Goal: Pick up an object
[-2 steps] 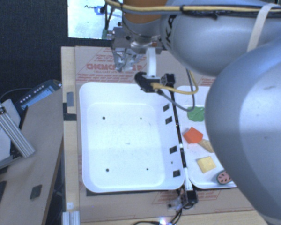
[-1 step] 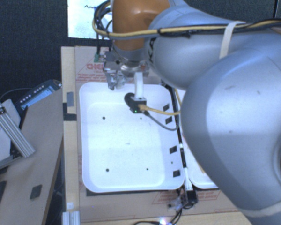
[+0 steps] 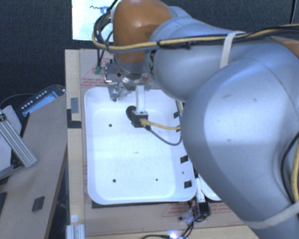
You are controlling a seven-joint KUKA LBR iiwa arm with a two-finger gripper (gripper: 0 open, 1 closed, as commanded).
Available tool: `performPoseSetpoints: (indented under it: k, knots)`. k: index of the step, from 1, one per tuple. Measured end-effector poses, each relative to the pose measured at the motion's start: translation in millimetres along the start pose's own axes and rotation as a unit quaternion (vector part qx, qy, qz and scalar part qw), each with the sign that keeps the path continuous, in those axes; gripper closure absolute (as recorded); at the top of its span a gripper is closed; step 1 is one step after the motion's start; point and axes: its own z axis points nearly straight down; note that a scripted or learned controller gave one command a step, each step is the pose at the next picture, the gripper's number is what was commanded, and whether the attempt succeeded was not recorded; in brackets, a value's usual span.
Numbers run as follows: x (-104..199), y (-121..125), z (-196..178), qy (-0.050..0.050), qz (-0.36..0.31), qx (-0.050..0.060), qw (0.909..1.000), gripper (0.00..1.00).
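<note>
A: Panel a. What is marked here?

B: The grey arm (image 3: 224, 83), reaching in from the right, with its orange band (image 3: 134, 26) above the wrist. Below the wrist, the claw (image 3: 120, 91) hangs over the far end of the left white bin (image 3: 102, 183), which sits on the table (image 3: 74, 148).

A: And the state of the claw?

B: It cannot be told. The tips are small and dark against the wrist hardware. Nothing is visibly clamped there.

A: Where is the object to be picked up?

B: None can be made out. The visible floor of the left bin carries only a few small dark dots. The second bin (image 3: 212, 193) is almost wholly covered by the arm, so an object may lie under it.

A: What could go wrong from here?

B: Judged from this panel: a descent here would likely meet bare plastic and lift nothing. The yellow cable (image 3: 162, 128), looping low from a dark fitting (image 3: 134, 116) near the claw, might drag or snag on the bin wall.
</note>
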Motion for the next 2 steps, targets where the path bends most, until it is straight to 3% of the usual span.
performPoseSetpoints:
  k: [1,2]
  knots:
    - [-28,1,-15,0.0,0.003,-0.002,1.0,1.0]
    - [3,0,-140,0.003,-0.001,-0.008,1.0,1.0]
